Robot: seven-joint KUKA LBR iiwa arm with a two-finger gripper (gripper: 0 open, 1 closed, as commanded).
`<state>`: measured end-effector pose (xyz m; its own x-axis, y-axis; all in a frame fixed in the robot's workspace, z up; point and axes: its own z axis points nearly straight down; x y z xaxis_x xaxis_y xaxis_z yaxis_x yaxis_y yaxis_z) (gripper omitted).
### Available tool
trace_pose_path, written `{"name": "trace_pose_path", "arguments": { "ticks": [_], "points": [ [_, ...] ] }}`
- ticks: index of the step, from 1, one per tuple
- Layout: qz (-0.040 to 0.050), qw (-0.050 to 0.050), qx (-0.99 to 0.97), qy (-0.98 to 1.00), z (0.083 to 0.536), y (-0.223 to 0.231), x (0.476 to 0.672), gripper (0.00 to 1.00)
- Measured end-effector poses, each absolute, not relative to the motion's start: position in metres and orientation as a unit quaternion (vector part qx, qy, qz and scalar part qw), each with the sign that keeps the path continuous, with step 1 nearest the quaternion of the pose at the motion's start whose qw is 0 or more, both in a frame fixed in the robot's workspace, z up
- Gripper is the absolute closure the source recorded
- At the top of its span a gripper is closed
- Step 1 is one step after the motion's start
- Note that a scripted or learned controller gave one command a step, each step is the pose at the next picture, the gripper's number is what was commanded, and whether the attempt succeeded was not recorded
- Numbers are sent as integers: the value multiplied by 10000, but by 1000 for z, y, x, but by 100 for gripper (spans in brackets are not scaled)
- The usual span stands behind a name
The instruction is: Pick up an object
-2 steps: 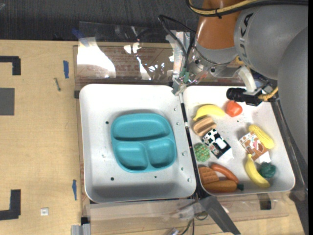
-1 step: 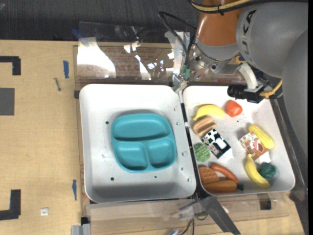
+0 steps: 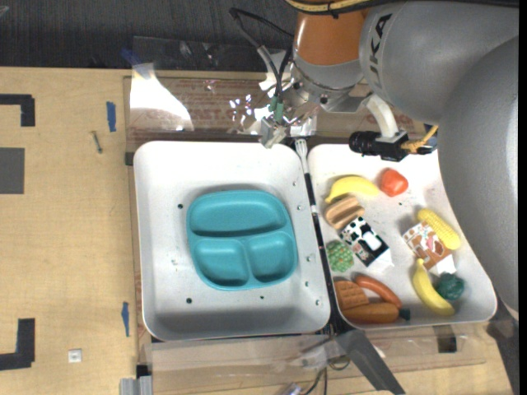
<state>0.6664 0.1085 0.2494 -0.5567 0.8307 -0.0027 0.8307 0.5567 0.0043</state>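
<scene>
The right bin (image 3: 473, 282) holds several toy foods. Among them are a yellow banana (image 3: 352, 187), a red tomato (image 3: 394, 181), a bread roll (image 3: 342, 211), a black-and-white carton (image 3: 363, 240), a green round piece (image 3: 339, 256), a hot dog (image 3: 370, 299), a corn cob (image 3: 439, 227) and a second banana (image 3: 428, 290). My gripper (image 3: 280, 123) hangs over the back rim where the two bins meet, above and to the left of the foods. Nothing shows in its grasp.
In the left bin (image 3: 156, 220) lies a teal divided plate (image 3: 240, 239). The grey arm covers the upper right and the right bin's far side. A clear plastic sheet (image 3: 189, 105) lies behind the bins. The wooden bench (image 3: 58, 245) spreads to the left.
</scene>
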Motion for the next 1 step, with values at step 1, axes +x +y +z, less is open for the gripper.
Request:
{"name": "trace_pose_path", "arguments": {
  "ticks": [1],
  "points": [
    [24,63,4696,8828,261,109,668,100]
  ]
}}
